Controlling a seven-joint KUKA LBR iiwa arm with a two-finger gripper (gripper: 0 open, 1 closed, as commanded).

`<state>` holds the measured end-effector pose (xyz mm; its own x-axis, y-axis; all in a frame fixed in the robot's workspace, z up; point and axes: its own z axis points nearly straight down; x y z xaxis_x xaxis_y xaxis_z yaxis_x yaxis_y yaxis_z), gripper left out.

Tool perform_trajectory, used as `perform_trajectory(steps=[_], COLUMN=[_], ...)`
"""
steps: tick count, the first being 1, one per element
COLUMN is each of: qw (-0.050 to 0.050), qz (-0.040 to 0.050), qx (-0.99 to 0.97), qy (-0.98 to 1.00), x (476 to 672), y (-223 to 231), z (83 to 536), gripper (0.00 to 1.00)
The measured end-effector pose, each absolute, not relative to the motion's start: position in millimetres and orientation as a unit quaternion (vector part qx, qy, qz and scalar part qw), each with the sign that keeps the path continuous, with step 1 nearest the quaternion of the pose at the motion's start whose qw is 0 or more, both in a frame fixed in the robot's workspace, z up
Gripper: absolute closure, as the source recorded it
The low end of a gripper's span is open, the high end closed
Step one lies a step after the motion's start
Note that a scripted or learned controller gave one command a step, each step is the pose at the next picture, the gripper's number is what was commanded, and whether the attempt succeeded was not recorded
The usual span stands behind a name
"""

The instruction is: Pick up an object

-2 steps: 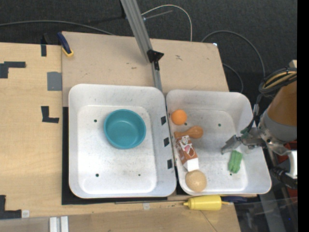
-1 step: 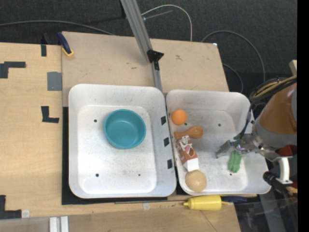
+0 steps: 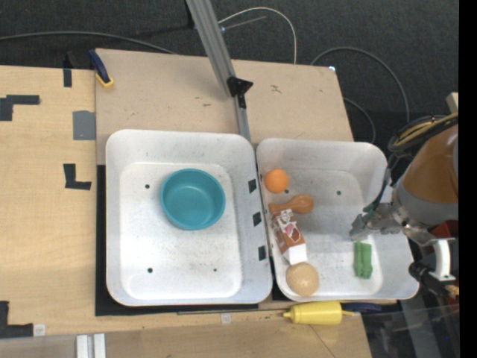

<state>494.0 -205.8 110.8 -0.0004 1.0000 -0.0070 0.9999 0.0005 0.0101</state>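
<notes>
End effector (image 3: 367,227), grip state unclear, just above green object (image 3: 362,260); orange ball (image 3: 276,180), packet (image 3: 288,234) well left.

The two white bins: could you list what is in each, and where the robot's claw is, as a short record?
left bin: one teal bowl
right bin: orange ball, tan pear-shaped piece, red and white packet, beige ball, green piece
outside bins: yellow bottle lying on the bench by the right bin's front edge
gripper: over the right bin's right side, just above the green piece
held: nothing seen between the fingers
</notes>
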Motion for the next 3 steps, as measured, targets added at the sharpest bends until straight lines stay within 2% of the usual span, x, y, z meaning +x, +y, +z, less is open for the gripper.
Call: perform_trajectory(steps=[1,2,3], qw=[0.001,0.002,-0.001], qz=[0.0004,0.0008,-0.0013], qx=[0.706,0.706,0.707], qy=[0.708,0.708,0.707], x=[492.6,493.0,492.7], y=[-198,-196,-196], z=[156,219,209], gripper=[1.0,1.0,1.0])
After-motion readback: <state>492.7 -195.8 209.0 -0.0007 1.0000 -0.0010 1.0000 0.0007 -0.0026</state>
